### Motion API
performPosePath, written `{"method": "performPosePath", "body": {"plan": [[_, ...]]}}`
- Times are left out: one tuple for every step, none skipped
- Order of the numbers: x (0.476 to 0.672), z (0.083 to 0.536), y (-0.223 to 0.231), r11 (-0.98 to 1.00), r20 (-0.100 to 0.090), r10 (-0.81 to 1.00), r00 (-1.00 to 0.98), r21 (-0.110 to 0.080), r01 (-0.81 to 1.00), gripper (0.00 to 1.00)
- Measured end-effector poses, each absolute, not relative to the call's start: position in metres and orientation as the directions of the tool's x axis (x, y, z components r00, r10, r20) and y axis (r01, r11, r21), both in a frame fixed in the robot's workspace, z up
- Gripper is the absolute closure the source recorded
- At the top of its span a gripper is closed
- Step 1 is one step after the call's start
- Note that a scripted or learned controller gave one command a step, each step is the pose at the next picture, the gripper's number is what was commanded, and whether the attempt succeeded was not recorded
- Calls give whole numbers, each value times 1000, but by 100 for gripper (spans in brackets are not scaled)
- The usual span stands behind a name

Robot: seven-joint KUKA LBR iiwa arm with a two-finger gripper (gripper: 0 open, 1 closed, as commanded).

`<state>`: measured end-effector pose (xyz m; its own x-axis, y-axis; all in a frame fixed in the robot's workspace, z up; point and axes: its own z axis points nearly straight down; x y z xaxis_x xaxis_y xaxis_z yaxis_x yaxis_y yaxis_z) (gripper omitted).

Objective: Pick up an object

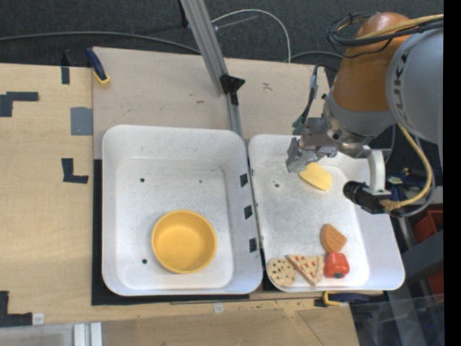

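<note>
From where I stand, the gripper (306, 157) hangs low over the back of the right bin (374, 280), and just beside it, touching or nearly so, lies a pale yellow wedge (317, 178) that looks like a toy slice of cheese or lemon. I cannot tell how wide the jaws stand, nor whether they have anything between them; the wedge looks to be lying on the bin floor, not lifted. I'd judge it light, stiff and smooth plastic, apt to skate away if nudged from one side, so the jaws should straddle its narrow width and close on the two flat flanks. At the front of that bin sit an orange piece (333, 237), a red piece (336, 264), a triangular slice (307, 267) and a round cracker (281, 271). The left bin (122, 150) holds a yellow bowl (184, 241).
</note>
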<state>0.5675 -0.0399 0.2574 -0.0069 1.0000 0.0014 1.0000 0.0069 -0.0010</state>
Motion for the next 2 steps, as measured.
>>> {"method": "performPosePath", "body": {"plan": [[579,259,13,7,2,1000,-7,-1,1000,100],[592,252,57,6,1,1000,-6,-2,1000,100]]}}
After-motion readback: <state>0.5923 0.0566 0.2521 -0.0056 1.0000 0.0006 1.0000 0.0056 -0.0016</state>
